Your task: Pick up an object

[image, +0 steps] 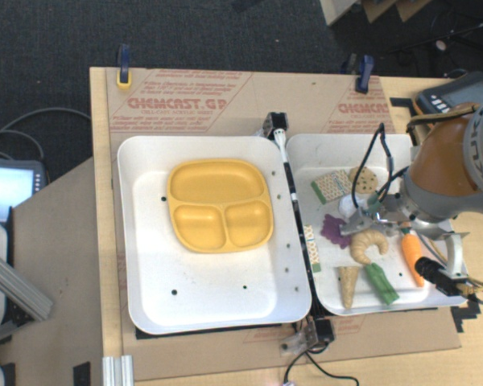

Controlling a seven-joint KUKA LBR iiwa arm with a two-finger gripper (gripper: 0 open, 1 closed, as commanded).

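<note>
White and shallow, two bins sit side by side on a brown bench [185,103] that has red writing printed on it. The left bin [145,288] holds one thing, a yellow plate [220,204] with three parts: one long part at the top and two small parts below it. The plate lies flat near the top of that bin, and its parts have nothing in them. The right bin [310,155] holds many small toy foods packed close together. Near its top are a square cracker with green dots [332,186] and a round cookie [365,182], just beside each other. Below them lies a purple piece [333,230], and next to it a tan croissant [369,246]. Lower down are a pale cone [348,284] and a green stick [381,284], near each other by the bottom edge. An orange carrot [411,256] lies at the right side of the bin. The grey arm [447,167] reaches over this bin from the right, and its gripper [372,218] hangs low, just above the croissant and beside the purple piece. It looks like nothing is pinched in the gripper, but the metal parts are too small and mixed up to tell.
</note>
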